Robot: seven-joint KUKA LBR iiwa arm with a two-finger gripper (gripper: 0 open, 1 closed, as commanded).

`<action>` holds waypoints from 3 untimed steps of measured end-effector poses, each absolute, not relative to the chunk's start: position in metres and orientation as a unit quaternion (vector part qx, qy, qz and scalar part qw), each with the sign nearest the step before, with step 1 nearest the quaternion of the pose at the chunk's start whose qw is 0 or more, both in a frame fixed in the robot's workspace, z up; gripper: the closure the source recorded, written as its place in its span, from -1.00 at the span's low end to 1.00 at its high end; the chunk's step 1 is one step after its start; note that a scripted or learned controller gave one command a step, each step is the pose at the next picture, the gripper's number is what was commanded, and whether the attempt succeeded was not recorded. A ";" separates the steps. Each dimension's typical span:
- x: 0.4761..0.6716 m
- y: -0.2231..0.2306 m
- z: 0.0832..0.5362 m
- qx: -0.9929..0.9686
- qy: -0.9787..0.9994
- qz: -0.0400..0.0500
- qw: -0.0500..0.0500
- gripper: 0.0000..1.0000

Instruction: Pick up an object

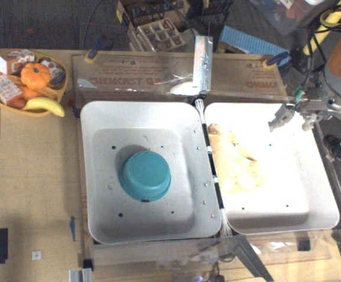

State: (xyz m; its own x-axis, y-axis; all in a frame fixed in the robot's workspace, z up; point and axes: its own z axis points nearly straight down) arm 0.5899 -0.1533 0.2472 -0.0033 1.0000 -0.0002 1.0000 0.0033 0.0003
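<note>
A teal bowl lies upside down in the middle of the left bin. A flat, pale tan, crumpled piece lies along the left side of the right bin. My gripper hangs above the right bin's far right corner. Its fingers are spread open with nothing between them. It is well to the right of the tan piece and far from the bowl.
A wooden dish of toy food with a banana and an orange pumpkin sits on the bench at the far left. A cardboard wall stands behind both bins. Cables and boxes crowd the floor beyond.
</note>
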 end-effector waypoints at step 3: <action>0.573 -0.101 0.092 0.606 0.795 0.004 0.007 -1.00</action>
State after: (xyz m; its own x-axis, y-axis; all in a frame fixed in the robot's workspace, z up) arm 0.5730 -0.1009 0.0919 -0.2650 0.9642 -0.0061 0.9641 0.2651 0.0150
